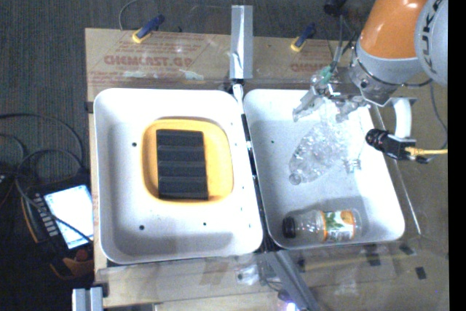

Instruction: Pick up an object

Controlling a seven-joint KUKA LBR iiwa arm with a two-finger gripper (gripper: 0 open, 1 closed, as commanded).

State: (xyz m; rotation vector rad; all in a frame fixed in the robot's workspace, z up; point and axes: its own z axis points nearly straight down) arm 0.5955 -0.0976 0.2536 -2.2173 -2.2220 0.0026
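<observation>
A crumpled clear plastic bottle [318, 149] lies in the middle of the right bin [271, 156]. My gripper [327, 107] hangs over that bottle's far end, near the bin's back wall. Its fingers [301, 111] are spread apart and open, with the top of the clear bottle just below them and nothing gripped between them. A small juice bottle [324, 224] with a dark cap and an orange label lies on its side along the right bin's front wall. In the left bin [116, 156] sits a yellow tray [222, 156] holding a black ribbed block [182, 164].
A metal divider post [241, 40] stands at the back between the bins. Blue-and-yellow clamps [147, 28] hold the board behind them. A black-and-white cable fitting [393, 138] hangs off the arm over the right bin's right rim.
</observation>
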